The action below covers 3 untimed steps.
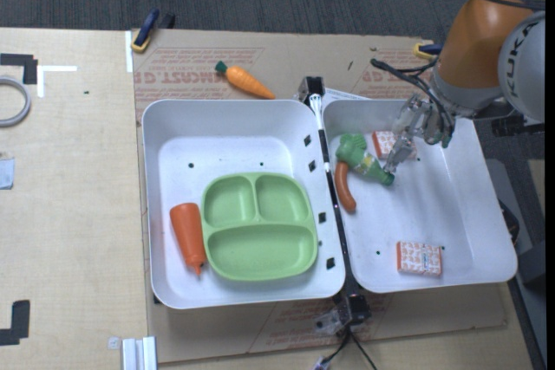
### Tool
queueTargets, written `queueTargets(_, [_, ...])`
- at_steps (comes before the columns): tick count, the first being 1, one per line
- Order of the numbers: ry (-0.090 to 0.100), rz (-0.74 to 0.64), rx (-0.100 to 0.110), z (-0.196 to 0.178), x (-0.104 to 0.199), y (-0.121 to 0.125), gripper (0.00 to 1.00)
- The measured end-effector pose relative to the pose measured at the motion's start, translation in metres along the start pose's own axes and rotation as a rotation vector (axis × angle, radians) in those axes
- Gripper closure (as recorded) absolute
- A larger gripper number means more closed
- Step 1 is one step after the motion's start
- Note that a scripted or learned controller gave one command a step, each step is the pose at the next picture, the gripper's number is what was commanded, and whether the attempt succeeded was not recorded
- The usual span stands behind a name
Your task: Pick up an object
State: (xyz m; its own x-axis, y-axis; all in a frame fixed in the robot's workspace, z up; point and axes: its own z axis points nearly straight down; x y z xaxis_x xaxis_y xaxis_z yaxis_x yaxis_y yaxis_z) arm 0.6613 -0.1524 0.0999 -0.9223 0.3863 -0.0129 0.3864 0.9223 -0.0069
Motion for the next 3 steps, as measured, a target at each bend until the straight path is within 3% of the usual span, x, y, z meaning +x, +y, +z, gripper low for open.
queueTargets(1, [-0.006,-0.082,-0.009,0.000,0.030,0.044,0.00])
queueTargets(3, [-0.011,-0.485,-0.011,0.000,0.042,0.042,0.00])
